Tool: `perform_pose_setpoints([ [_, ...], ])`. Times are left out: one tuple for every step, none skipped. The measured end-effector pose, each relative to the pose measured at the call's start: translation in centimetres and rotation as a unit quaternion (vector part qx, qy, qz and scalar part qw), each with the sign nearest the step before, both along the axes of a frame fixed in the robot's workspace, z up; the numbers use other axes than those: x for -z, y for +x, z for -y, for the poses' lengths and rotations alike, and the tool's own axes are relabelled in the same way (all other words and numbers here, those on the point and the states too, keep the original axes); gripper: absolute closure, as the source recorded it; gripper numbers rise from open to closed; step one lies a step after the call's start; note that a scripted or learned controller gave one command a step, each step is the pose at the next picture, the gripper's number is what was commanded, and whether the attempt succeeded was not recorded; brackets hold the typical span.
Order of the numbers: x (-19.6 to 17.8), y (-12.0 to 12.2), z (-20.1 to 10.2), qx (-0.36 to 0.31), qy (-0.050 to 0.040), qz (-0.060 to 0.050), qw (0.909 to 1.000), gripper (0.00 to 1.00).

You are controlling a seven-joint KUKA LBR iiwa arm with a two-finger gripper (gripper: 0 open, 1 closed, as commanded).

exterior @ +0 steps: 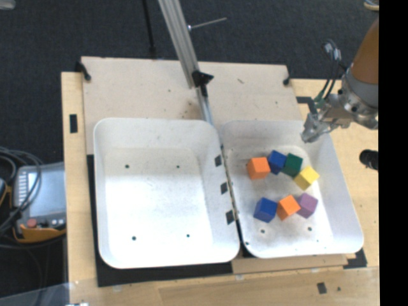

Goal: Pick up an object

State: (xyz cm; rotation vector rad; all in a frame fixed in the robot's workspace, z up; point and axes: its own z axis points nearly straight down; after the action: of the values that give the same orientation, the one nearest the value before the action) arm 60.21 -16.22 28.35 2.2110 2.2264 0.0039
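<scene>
Gripper (310,132) hangs over far right corner of right bin (338,234), nothing seen in it; can't tell if wide or narrow, too small & blurred. Looks like staging above bin before a descent.

Cubes lie loose below and toward the camera from gripper. Nearest cluster: blue cube (276,161) touching green cube (292,164), orange cube (258,167) beside them, yellow cube (306,177) just past green. Further off: blue, orange, purple cube (308,204) in a row. Tight packing = harder grab; yellow prob. easiest. Left bin (159,190) well apart from gripper.

Matt white plastic bins (159,190)
</scene>
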Motion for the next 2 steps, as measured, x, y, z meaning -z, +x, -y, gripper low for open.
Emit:
perform_pose_setpoints([
  [0.3,0.0,-4.1,0.001,0.0003,-0.002,1.0,1.0],
  [1.9,0.0,-9.1,0.0,0.0007,-0.002,1.0,1.0],
])
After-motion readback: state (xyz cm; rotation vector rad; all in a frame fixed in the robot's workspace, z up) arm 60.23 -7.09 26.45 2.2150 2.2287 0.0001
